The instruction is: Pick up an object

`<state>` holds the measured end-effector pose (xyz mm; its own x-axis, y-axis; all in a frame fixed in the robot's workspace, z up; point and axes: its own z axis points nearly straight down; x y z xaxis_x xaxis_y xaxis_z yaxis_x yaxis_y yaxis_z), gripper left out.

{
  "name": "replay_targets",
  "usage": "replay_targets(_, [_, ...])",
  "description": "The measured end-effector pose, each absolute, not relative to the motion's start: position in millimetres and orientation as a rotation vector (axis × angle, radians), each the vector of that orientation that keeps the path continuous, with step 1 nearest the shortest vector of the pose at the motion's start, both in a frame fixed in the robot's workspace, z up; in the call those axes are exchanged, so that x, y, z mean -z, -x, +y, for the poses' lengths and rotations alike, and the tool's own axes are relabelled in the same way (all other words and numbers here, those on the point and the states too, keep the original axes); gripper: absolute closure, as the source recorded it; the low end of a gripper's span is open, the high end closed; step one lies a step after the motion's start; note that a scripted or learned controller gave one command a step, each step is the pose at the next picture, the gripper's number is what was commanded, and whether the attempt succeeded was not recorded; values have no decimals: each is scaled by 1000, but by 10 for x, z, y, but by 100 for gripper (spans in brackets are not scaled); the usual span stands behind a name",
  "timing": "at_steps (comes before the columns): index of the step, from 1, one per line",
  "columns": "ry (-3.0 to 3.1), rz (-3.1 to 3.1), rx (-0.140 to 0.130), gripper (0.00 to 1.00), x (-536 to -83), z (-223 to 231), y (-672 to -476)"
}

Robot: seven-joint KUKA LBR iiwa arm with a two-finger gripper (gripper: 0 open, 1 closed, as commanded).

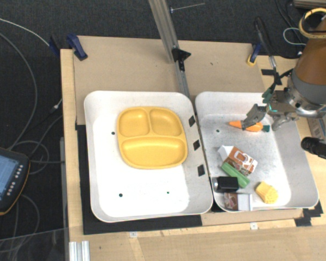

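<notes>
My gripper [268, 116] hangs over the back of the right bin [293, 162], its two grey fingers [255, 114] spread open. Just below and left of the fingertips an orange toy carrot [245, 126] with a green end lies on the bin floor. I cannot tell whether the left finger touches it; nothing is clamped between the fingers. Further forward in the same bin lie a brown and white packet [241, 160], a green bar [234, 173], a black block [226, 184] and a yellow knobbly piece [266, 192].
The left bin [98, 162] holds a yellow divided plate [151, 136]. A metal post [162, 15] slants up behind the gap between the bins. A small packet [236, 201] rests at the right bin's front rim. Cables and a handheld pendant [2, 175] lie off the bench to the left.
</notes>
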<state>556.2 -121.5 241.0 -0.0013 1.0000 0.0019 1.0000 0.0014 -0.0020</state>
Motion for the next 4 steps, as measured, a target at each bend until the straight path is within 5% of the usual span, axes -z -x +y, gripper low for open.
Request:
replay_targets(1, [2219, -2221, 0, 0, -2411, -1216, -5562])
replay_targets(3, [2216, -2216, -6, 0, -1371, -1214, -5596])
replay_targets(4, [2227, -2231, 12, 0, -1105, -1216, -5642])
